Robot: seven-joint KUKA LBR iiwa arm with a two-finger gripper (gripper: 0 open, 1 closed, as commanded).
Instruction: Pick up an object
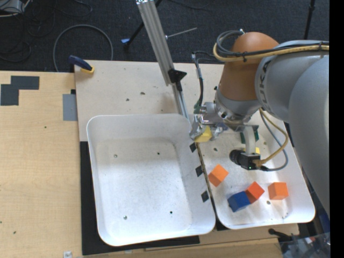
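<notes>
Gripper (202,128) hung near frame centre over the upper left corner of the right bin (263,217), yellow block (203,136) right at its tip, open or closed not readable; judged mid-pick, next move needing a straight lift to prove the hold.

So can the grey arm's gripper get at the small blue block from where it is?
Probably yes. The small blue block lies uncovered in the white bin that the gripper hangs over. An orange cube close beside it may crowd a grasp.
</notes>
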